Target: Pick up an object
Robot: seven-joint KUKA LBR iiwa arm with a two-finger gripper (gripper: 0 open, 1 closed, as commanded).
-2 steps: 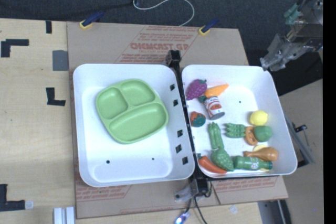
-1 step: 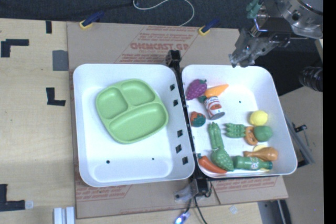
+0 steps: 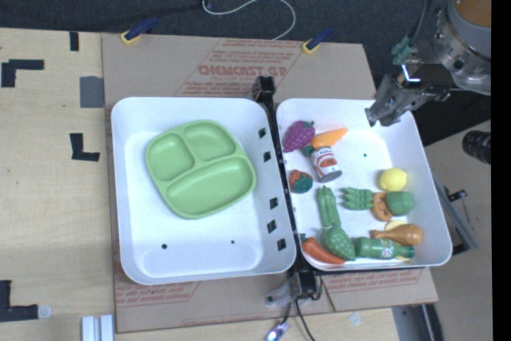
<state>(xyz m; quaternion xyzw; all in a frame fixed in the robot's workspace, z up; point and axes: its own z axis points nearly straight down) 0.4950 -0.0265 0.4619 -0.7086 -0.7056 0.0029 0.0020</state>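
Gripper point(image 3: 389, 109) hovered over the upper right rim of the right bin point(image 3: 363, 158); how far its jaws stood apart could not be told, and nothing was seen held. Pick judged not yet begun. Nearest candidates lay below-left of it: carrot point(image 3: 331, 136), purple grapes point(image 3: 299, 134), small can point(image 3: 325, 162). Yellow lemon point(image 3: 393, 179) sat directly below. Green tray point(image 3: 201, 168) lay far left. Nothing blocked descent.
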